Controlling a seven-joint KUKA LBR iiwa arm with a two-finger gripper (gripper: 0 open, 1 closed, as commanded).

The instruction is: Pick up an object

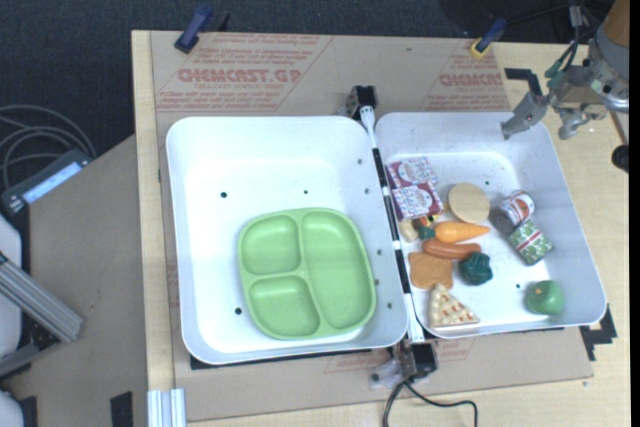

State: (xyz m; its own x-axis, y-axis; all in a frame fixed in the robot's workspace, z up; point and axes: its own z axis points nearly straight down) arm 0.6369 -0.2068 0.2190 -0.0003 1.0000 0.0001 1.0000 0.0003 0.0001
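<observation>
— Where's the gripper (pixel 548 113) right now?

— Up at the far right corner of the right bin (pixel 572 205), hanging over its rim. The two fingers (pixel 520 120) are spread apart, nothing between them, touching nothing that I can see.

— And the things it could pick?

— All in that right bin, well apart from the gripper. Two red-and-white packets (pixel 412 187) lie against the left wall. Beside them a pale round disc (pixel 468 203), maybe a cookie; it's hard to tell from here. An orange carrot (pixel 460 232) lies under it, with a dark green piece (pixel 476 267) just below and a flat orange-brown slice (pixel 430 269) to its left. A waffle-patterned wedge (pixel 449 308) sits near the front wall.

— Anything on the right side?

— A small red-and-white can (pixel 517 208) touching a green-labelled can (pixel 530 241), both tipped over. A green apple (pixel 545 297) sits alone toward the front corner.

— The left bin (pixel 200 215)?

— It holds a light green divided plate (pixel 305 272) with three compartments, nothing in them.
</observation>
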